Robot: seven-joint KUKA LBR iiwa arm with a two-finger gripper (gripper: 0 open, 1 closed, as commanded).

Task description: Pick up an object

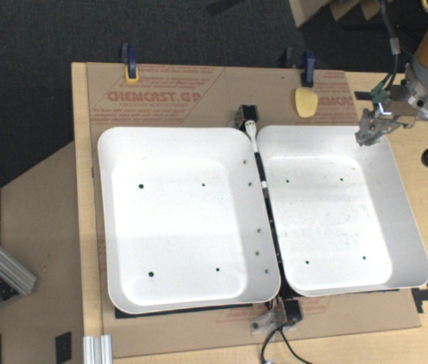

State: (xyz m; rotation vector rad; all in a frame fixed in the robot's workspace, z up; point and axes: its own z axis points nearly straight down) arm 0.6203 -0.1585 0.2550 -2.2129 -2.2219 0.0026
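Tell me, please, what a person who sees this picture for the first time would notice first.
The eye goes first to the two shallow white bins lying side by side on the bench, the left bin and the right bin, which almost touch along a dark seam. Next comes the hand, which hangs over the far right corner of the right bin. A small pale yellow object lies on the brown board just beyond that bin, below a blue clamp.

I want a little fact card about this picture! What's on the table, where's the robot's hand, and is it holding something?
bins: left bin and right bin, white, side by side
board: brown board under both bins
clamps: blue clamps at the board's far edge
yellow thing: small yellow object on the board, beyond the right bin
gripper: gripper above the right bin's far right corner
holding: nothing seen between its fingers
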